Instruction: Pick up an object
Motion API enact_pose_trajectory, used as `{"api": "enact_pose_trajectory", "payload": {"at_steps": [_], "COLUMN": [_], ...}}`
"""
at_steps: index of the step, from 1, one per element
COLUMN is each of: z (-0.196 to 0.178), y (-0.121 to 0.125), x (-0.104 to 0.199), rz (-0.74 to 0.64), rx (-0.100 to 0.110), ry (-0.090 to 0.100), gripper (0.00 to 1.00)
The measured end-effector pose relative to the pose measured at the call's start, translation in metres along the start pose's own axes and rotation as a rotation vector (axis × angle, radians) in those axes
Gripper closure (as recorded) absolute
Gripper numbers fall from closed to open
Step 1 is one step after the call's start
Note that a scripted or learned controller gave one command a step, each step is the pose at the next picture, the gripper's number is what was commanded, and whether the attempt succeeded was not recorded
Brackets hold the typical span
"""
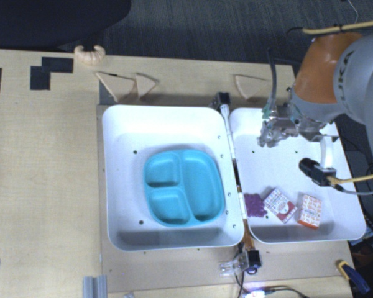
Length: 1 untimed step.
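1. Objects for picking lie along the near edge of the right bin (342, 166): a purple piece (254, 204), a red-and-white packet (280, 205) and an orange-and-white box (309, 210).
2. Left bin (121, 185) holds a blue divided tray (183, 187).
3. Gripper (272, 135) hangs over the right bin's far end; whether its jaws are open or closed cannot be told.
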<state>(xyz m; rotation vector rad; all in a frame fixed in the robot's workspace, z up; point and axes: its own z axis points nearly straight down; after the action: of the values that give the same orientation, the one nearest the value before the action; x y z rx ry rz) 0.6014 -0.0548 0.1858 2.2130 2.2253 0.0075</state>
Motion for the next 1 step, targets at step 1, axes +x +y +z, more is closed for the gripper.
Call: {"api": "enact_pose_trajectory", "payload": {"at_steps": [1], "z": [-0.0013], "y": [-0.0667], "x": [0.0384], "rz": [0.0], "rx": [0.004], "ry": [-0.001], "gripper": [1.0]}}
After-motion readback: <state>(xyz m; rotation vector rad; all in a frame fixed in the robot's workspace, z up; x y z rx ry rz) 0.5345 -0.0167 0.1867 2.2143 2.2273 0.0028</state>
